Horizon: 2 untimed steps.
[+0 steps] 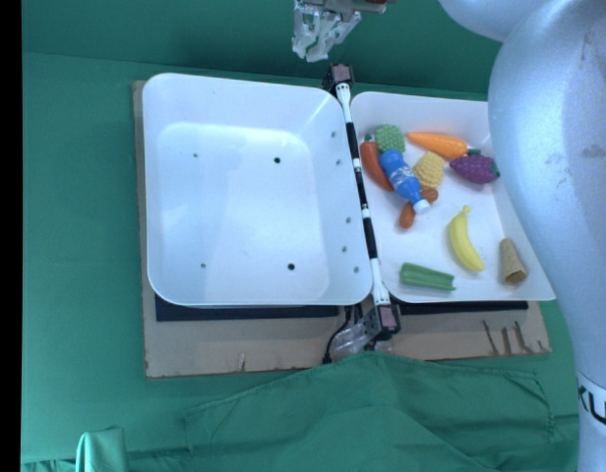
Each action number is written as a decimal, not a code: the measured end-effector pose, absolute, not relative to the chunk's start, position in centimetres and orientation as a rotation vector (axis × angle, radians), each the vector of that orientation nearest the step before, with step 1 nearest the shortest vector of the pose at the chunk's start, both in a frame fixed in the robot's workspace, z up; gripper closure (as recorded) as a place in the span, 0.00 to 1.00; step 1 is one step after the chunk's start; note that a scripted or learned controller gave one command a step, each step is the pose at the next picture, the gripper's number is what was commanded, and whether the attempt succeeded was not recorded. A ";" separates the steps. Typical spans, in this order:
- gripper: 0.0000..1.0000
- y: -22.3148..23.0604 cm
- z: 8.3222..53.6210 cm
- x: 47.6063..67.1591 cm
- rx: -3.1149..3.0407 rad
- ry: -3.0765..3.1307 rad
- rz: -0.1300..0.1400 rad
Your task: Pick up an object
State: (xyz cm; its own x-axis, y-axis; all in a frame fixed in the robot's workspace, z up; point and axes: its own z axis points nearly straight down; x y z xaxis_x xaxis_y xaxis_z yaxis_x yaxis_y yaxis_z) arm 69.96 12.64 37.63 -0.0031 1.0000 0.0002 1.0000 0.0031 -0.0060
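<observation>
**Gripper high over the far rim, toys waiting in the right bin**

Gripper [317,29] hangs near the top of the camera view, above the far end of the divider bar [360,190] that runs between the two bins. Nothing visible between its fingers. How far they are spread: cannot tell, the tips blur together against the green cloth [77,244].

Left bin [165,146]: bare white floor with a few dark dots.

Right bin [534,285]: all the candidates are here.
- Blue bottle [401,180] with white cap, lying on its side across the cluster near the divider.
- Orange carrot [439,145] at the far side; a second carrot [372,163] tucked alongside the bar.
- Green bumpy fruit [389,138] touching the bottle's upper end.
- Yellow corn piece [430,169] just beside the bottle.
- Purple grape bunch [474,168] toward the arm's [559,165] side.
- Banana [464,243], well apart from the cluster, open floor all round.
- Green pod [426,277] near the front rim, also on its own.
- Ice-cream cone [512,262] close to the right edge, by the arm.

Handling, as a guess: these look like hollow plastic play food, so light, stiff, smooth-skinned and prone to skidding or squirting out of a pinch. Rounded, tapered ones (carrot, cone) likely slip toward the thin end.

Best prospects look like the banana or the pod: isolated, lying flat. Take either across its narrow width at mid-length, fingers straddling the long axis. The cluster by the bar is crowded; a descent there risks nudging neighbours or clipping the divider.
</observation>
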 end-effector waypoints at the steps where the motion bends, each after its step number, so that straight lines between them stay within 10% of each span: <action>1: 0.00 12.3 38.2 70.0 -2.224 -2.221 -0.003; 2: 0.00 7.8 28.9 70.0 -2.228 -2.211 0.010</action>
State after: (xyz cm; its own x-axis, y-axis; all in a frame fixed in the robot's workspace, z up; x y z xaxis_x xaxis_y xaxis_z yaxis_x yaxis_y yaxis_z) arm 69.97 7.75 28.93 0.0076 1.0000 -0.0028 1.0000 -0.0076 -0.0062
